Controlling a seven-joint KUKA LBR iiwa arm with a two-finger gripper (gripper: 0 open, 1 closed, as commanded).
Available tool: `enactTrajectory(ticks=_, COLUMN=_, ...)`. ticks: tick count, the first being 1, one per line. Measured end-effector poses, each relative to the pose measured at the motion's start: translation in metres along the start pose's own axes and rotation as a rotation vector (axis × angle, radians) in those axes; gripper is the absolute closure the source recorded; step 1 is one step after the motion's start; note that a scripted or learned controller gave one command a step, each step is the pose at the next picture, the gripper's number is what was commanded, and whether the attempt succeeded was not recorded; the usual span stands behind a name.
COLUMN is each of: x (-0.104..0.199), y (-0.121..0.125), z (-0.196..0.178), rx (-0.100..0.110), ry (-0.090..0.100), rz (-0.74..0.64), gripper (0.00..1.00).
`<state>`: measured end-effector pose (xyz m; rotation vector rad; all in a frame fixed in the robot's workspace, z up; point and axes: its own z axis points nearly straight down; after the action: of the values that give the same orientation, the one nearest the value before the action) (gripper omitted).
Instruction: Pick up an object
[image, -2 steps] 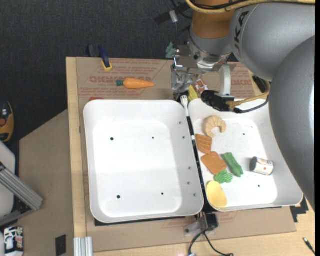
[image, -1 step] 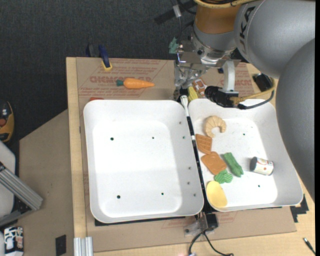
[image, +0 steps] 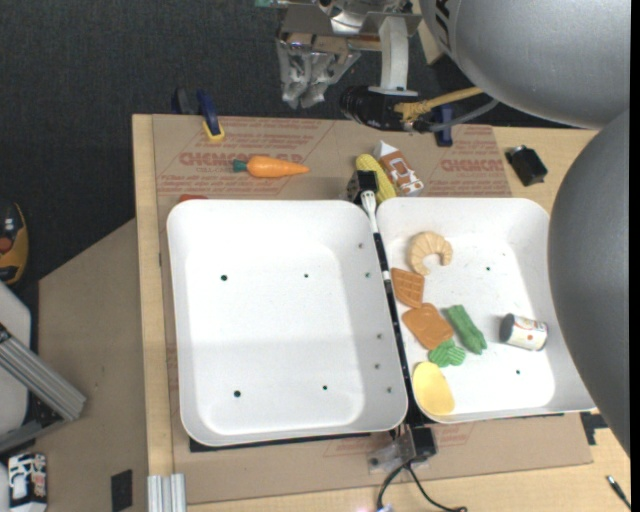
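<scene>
The hand (image: 310, 75) hangs above the tabletop's far edge, its grip state impossible to tell, carrying nothing visible. Toy foods, including a croissant (image: 430, 250), lie in the right bin (image: 520, 225). Next: descend over one.

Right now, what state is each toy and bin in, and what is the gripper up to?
Gripper: raised beyond the bins, nothing visible between its fingers.
Carrot: lying on the cardboard, outside both bins.
Croissant: resting in the right bin.
Green pickle: lying flat in the right bin.
Small can: tipped on its side.
Left bin: holds no toys.
</scene>
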<state>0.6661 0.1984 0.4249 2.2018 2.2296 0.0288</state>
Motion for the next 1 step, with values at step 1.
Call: enactTrajectory(ticks=1, x=-0.0072, y=0.0004, z=-0.0012, rx=0.014, ry=-0.007, rz=0.009, gripper=1.00)
